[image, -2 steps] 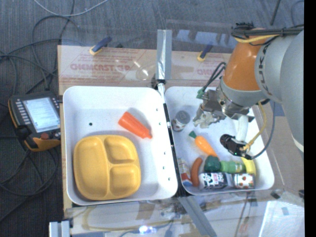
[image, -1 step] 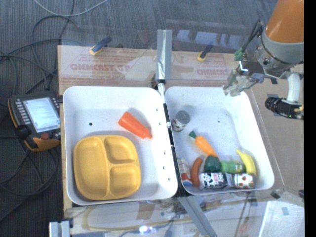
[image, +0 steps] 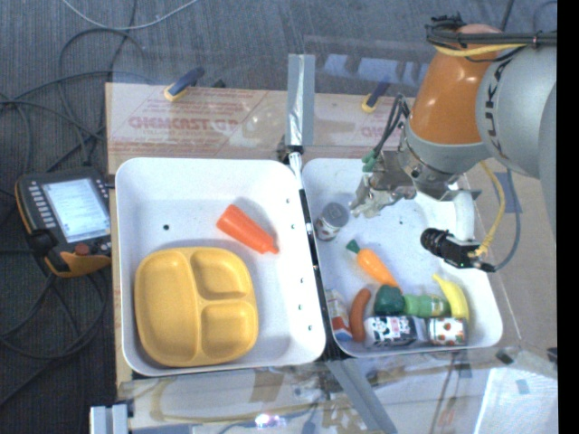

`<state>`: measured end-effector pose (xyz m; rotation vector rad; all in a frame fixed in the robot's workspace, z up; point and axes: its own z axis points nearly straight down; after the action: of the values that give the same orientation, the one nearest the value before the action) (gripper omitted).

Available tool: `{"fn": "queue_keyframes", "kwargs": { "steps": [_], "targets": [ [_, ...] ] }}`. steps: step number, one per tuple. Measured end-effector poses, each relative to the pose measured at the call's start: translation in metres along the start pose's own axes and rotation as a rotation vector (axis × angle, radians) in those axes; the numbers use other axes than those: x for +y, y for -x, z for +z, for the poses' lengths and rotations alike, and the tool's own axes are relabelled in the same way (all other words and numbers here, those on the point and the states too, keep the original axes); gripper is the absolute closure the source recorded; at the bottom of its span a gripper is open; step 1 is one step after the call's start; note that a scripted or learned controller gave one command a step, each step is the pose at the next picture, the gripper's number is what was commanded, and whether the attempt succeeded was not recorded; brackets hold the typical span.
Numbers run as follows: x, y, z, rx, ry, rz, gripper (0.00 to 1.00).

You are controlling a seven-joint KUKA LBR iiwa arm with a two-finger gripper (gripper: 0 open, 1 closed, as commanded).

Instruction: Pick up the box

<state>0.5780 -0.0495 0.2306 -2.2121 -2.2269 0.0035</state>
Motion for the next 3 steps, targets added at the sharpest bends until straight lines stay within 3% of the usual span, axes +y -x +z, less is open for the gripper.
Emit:
{"fn": "queue_keyframes", "kwargs": {
  "steps": [1,2,3],
  "targets": [
    [-0.024,0.075,0.109,-0.001,-0.001,-0.043,1.0],
    [-0.024,0.074,0.109,0.001,0.0,-0.044,0.0],
    [-0.029,0.072,0.141,-0.004,0.013,0.001,0.0]
  ]
}}
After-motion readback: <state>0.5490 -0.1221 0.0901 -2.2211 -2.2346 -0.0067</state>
